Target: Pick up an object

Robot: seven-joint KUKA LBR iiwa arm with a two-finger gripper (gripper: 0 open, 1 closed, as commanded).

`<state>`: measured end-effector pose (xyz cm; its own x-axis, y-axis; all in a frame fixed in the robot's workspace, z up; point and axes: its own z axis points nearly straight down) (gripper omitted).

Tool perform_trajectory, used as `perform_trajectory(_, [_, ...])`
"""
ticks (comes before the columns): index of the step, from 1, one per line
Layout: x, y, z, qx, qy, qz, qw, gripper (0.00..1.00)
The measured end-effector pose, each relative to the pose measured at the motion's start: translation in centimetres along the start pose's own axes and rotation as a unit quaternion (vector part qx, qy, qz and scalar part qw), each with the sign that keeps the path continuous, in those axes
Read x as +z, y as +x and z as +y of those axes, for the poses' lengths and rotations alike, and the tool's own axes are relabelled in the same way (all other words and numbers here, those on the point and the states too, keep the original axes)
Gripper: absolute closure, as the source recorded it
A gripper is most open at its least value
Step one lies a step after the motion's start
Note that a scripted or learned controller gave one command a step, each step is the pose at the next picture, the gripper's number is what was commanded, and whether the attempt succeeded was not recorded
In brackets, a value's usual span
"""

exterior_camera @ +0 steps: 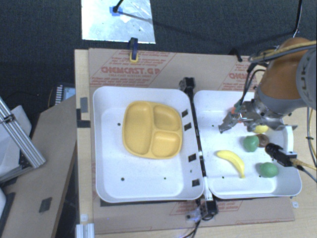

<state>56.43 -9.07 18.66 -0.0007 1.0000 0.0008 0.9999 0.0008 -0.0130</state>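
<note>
Bench: left bin (106,133) holds yellow tray (151,129); gripper (233,120) state unclear over banana (231,160).

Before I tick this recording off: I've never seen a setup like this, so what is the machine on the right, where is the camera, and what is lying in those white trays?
The picture comes from one fixed camera above the bench, looking down at a slant. The grey and orange machine is a robot arm reaching in from the right. At its end is a two-finger gripper, which hangs over the right bin. I see nothing between its fingers, so it holds nothing that I can make out. The job is to pick up an object.

The left bin holds a yellow divided plate. The right bin holds a banana, two green round pieces and a small yellow piece partly hidden under the arm. Both bins rest on a brown board.
</note>
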Motion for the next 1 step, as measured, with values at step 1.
perform_trajectory(1, [-0.74,0.02,0.30,-0.001,-0.007,-0.001,1.0000,0.00])
